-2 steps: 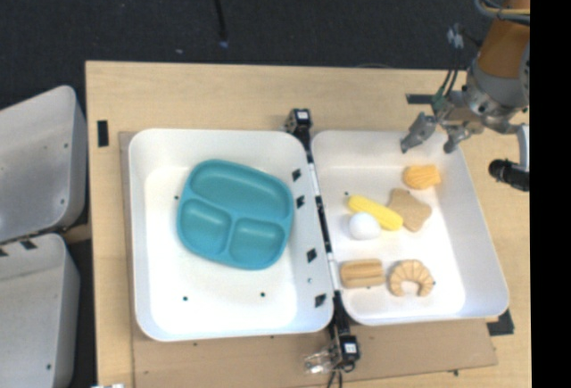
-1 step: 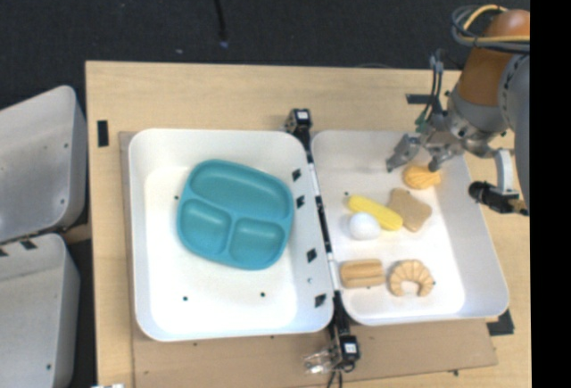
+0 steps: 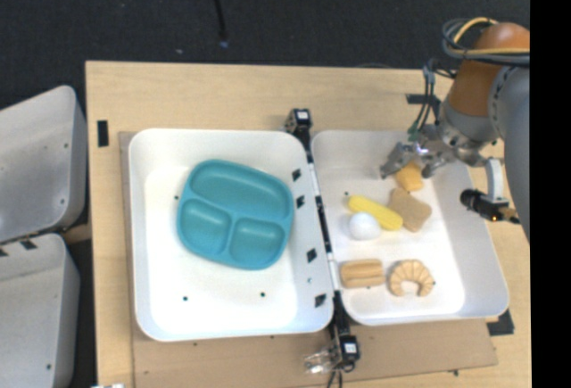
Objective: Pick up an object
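A small yellow-orange food piece point(image 3: 409, 178) sits on the right white bin's point(image 3: 464, 288) floor, the gripper point(image 3: 412, 160) spread open just above; nothing is lifted yet.

The scene is evenly and brightly lit from above; the white bins point(image 3: 143, 288) are nearly overexposed; mild softness is seen throughout.

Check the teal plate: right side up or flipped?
Right side up: the teal plate shows its three recessed compartments facing up, lying flat in the left bin.
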Motion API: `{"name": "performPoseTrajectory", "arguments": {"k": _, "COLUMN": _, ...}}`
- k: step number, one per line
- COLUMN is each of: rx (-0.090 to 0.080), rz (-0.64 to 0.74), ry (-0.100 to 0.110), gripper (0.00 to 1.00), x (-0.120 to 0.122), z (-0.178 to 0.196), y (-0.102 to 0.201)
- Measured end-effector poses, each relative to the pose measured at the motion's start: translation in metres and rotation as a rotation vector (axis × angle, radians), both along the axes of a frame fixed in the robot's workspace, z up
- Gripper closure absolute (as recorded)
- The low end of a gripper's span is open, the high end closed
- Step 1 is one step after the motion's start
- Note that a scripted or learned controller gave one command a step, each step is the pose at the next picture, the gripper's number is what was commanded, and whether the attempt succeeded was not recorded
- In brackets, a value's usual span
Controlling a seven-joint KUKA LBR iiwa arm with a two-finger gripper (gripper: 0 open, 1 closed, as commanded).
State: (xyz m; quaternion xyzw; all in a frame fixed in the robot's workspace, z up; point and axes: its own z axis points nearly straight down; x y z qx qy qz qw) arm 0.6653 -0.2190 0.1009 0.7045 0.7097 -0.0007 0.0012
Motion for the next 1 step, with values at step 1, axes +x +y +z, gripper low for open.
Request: {"name": "performPoseTrajectory", "arguments": {"k": 1, "rx": -0.005, "rz": 0.003, "ry": -0.004, "gripper": 1.00, "x": 0.0010, "z": 0.0131, "y": -0.0013}}
